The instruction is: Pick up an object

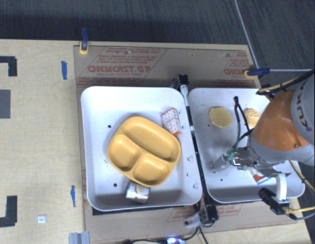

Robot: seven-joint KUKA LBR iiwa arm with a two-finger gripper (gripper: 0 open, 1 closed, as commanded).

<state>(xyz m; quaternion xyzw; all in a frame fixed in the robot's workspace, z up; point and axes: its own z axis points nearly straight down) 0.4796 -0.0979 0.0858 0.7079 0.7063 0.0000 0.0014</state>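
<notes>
My gripper [218, 163] is low over the floor of the right bin [218, 189], near its left-middle, with the grey and orange arm reaching in from the right. A round tan disc [220, 117] lies at the back of that bin, well apart from the gripper. A second tan piece [251, 117] sits to its right, partly hidden by the arm. A small red and white item [257, 177] peeks out under the wrist. Nothing is visible in the gripper's grasp.
The left bin [94, 136] holds a yellow three-compartment plate [143, 150], a red and white packet [171, 121] by its back right corner and a small wrapped packet [137, 192] at the front. A black divider [190, 131] runs between the bins.
</notes>
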